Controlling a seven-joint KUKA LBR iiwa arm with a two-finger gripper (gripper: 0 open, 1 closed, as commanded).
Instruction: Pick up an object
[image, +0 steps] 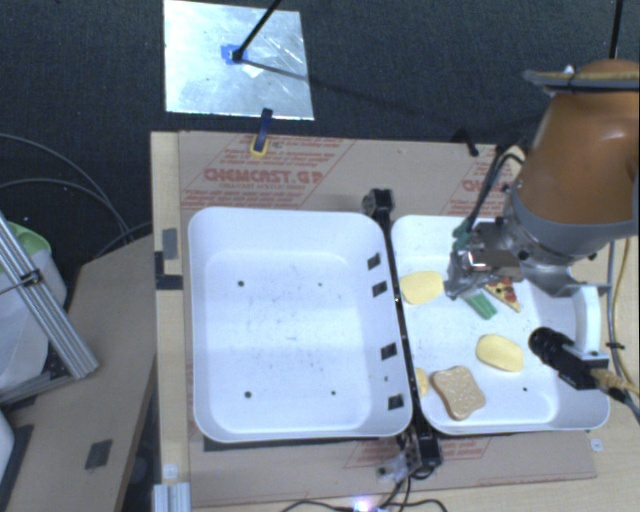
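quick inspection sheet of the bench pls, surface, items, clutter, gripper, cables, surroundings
surface: brown board bearing two white bins, left bin and right bin
job's things: in the right bin, yellow piece, second yellow piece, toast slice, green piece, pizza-like slice
clutter: nothing seen
gripper: gripper low over the right bin beside the first yellow piece; grasp cannot be judged
cables: black cables on the dark floor at left; wires at the front edge
surroundings: foil sheet behind the bench; metal frame at left
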